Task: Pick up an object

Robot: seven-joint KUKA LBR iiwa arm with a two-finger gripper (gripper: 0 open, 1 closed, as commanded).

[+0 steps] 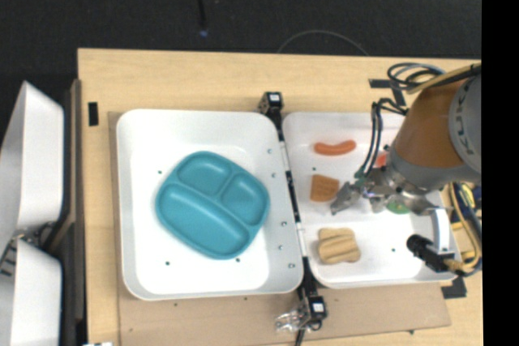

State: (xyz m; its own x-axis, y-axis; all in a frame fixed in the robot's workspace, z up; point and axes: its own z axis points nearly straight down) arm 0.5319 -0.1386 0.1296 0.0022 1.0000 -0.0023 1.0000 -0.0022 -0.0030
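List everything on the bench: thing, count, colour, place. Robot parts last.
bench: one, light wood, under both bins
left bin: one, white, holds the plate
right bin: one, white, holds the food pieces
divided plate: one, teal, middle of left bin
sausage: one, orange-red, far part of right bin
brown block: one, brown, beside the hand
bread-like piece: one, tan, near part of right bin
green item: one, mostly hidden under the wrist
arm: one, grey with orange band, over right bin
hand: one, dark, low over right bin
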